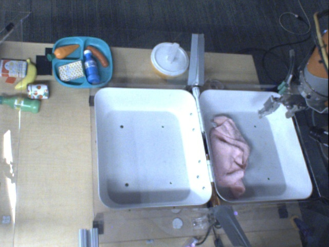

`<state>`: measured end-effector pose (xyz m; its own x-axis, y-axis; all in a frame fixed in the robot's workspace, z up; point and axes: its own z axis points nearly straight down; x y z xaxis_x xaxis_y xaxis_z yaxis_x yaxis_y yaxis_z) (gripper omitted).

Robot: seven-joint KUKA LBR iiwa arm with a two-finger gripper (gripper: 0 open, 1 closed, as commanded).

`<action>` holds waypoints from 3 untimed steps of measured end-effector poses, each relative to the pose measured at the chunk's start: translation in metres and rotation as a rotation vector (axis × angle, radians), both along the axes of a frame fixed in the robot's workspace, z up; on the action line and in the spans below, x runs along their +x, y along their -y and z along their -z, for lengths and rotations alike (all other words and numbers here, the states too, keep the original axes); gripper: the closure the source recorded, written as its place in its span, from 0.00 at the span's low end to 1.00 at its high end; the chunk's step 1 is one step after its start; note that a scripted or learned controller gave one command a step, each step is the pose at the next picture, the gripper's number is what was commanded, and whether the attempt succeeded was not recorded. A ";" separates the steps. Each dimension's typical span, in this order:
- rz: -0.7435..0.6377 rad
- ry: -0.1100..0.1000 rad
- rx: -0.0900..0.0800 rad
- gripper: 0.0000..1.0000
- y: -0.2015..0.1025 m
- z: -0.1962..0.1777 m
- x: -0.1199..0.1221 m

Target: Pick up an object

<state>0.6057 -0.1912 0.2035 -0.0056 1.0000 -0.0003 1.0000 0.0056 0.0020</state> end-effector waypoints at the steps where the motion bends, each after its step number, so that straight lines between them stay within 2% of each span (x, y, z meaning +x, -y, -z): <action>1: -0.303 0.001 0.000 0.00 -0.035 0.098 -0.008; 2: 0.033 0.008 -0.001 0.00 -0.022 0.114 0.004; 3: -0.139 0.013 -0.001 0.00 -0.105 0.113 -0.027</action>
